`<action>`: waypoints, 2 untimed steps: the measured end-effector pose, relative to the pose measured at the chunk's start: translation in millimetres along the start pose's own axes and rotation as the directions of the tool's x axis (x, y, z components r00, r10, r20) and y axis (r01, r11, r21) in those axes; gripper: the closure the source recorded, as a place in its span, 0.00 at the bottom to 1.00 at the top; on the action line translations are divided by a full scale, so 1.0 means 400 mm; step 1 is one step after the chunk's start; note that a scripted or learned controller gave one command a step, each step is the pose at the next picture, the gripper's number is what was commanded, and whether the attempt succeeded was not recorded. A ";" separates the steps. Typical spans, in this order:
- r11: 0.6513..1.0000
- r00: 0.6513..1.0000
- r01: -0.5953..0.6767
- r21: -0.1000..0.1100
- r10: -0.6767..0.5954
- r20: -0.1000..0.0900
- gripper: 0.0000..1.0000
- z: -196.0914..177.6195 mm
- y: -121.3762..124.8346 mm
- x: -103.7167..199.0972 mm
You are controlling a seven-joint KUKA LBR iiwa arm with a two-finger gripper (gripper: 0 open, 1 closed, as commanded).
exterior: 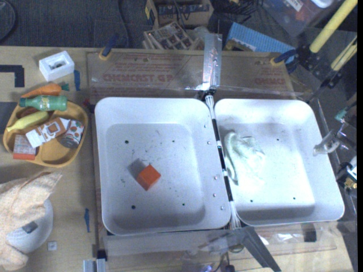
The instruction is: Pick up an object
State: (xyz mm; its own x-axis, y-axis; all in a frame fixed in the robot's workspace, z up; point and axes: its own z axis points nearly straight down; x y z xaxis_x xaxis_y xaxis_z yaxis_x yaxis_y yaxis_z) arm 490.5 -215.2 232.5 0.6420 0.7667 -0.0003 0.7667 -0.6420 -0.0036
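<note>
A: Looking down at a slant on a table [34, 58] with two shallow white bins side by side. Anything worth picking up?

B: Best candidate: a small orange block [150, 177], lying in the left bin [108, 109], lower middle of the frame, a little left of centre. Turned cornerwise to the bin walls, well apart from all of them. Touching its upper left corner, a grey patch [136, 166]: shadow or second piece, hard to tell.

A: And in the right bin [300, 109]?

B: A crumpled, see-through, film-like scrap [243, 153], near the wall shared with the left bin. Probably limp and slippery, so a poor choice.

A: Handling of the block?

B: Judging by looks, stiff, light and not fragile. Flat faces, so best taken across two opposite sides, squarely, low on the body, after turning to match its diagonal set. Risk of it skating on the smooth bin floor if nudged off centre.

A: State of the end effector?

B: Cannot tell; wide or narrow not to be judged from here.

A: Elsewhere?

B: Far left of the frame, a yellow bowl [45, 157] of toy food.
</note>
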 end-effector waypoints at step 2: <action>0.915 0.915 -0.404 0.001 0.404 0.002 0.00 0.098 -0.120 0.307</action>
State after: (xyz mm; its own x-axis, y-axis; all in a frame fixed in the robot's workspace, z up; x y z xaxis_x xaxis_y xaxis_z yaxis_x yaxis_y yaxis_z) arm 532.4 -90.1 193.5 0.8971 0.4417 -0.0032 0.4417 -0.8972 -0.0041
